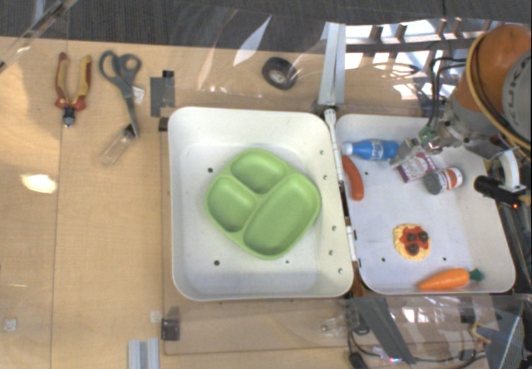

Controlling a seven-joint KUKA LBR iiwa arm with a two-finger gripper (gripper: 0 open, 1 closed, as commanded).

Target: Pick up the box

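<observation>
Camera view: the box, a small reddish-and-white carton, lies tilted near the back of the right bin, its pale end toward the blue water bottle and its other end just beside a small white bottle with a red cap. It looks to me like light printed card, stiff along its edges but likely to dent if squeezed across a broad face, and slick enough to slide on the bin floor if I nudge it. I judge the best hold is across its narrow width, mid-length, pressing on the two long edges, coming straight down so that neither neighbour is caught.

My fingers hang right above the box's rear end, beneath my grey wrist and orange band at the right. The slant of the view and the clutter there hide them, so I cannot tell how far open they are, nor whether they touch or hold anything.

Further out in the same bin lie a red sausage by the left wall, a small toy pizza in the middle and a carrot at the front. The left bin carries a green divided plate. On the wooden surface to the left rest pliers, scissors and a roll of tape.
</observation>
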